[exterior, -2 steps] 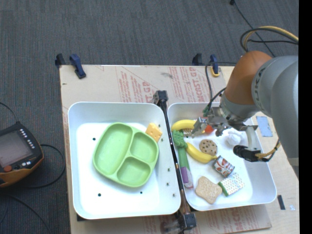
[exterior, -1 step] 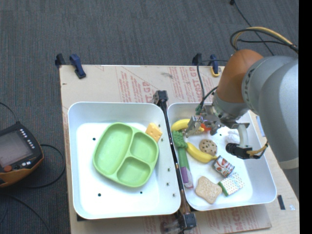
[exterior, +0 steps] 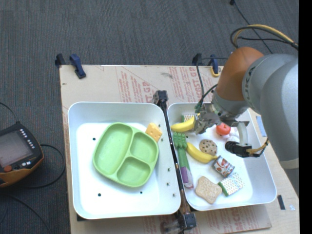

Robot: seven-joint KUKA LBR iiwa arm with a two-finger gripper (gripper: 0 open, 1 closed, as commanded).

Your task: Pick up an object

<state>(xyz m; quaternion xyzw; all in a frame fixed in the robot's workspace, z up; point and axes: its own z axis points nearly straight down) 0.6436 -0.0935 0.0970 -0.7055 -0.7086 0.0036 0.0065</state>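
Near edge of right bin (exterior: 263, 191): toast slice (exterior: 208, 189), cookie (exterior: 208, 146), lower banana (exterior: 199, 153). Left bin (exterior: 78, 189): green divided plate (exterior: 126, 154), cheese wedge (exterior: 154, 130). Gripper (exterior: 201, 124) is lowered onto upper banana (exterior: 183, 126); jaw opening and any grasp cannot be determined. Cardboard-covered surface (exterior: 126, 84) is seen on grey carpet (exterior: 122, 23).

Scene is evenly and brightly lit from overhead, w/ soft short shadows. Mild glare is seen on the white bins (exterior: 75, 130). Focus is fairly sharp at centre; slight softness is noted toward frame edges.
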